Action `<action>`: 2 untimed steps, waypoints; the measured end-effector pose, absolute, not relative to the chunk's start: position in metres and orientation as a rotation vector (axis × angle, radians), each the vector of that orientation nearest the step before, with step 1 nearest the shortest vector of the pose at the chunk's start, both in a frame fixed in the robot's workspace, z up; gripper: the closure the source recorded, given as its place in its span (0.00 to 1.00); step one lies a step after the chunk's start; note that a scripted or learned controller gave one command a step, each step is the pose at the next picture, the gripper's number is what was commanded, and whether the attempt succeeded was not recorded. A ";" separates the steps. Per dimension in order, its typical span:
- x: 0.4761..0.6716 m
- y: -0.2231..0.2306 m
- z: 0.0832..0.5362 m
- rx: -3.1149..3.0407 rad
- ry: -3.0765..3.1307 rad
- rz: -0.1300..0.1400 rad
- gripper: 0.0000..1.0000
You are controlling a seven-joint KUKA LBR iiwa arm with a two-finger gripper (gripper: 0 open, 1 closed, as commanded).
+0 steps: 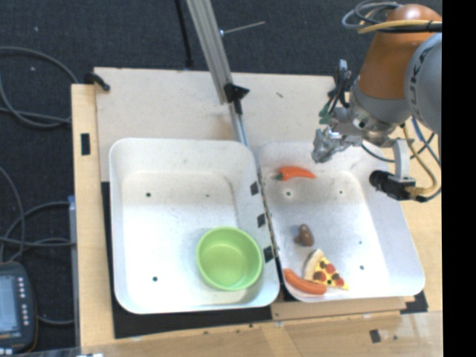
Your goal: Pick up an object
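Note:
My gripper [323,152] hangs over the back edge of the right bin [387,229], just up and to the right of an orange carrot [295,173] that lies near the bin's back wall. Nothing shows between its fingertips. Further forward in the same bin a small brown lump [304,235] rests near the middle. A pizza slice [323,268] and a red-orange sausage [303,282] lie at the front edge. In the left bin [149,199] a green bowl [229,257] sits upright at the front right corner.
A slanted metal pole [212,47] rises from a clamp behind the two bins. The arm's black cable fitting [392,184] juts over the right bin's back right corner. Bare bench [163,103] lies behind the bins.

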State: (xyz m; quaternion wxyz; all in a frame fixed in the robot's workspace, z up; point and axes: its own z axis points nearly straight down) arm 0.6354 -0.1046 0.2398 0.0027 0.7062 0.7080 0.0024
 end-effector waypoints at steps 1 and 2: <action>0.636 -0.105 0.250 2.216 2.225 0.004 1.00; 0.637 -0.059 0.241 2.215 2.228 0.001 1.00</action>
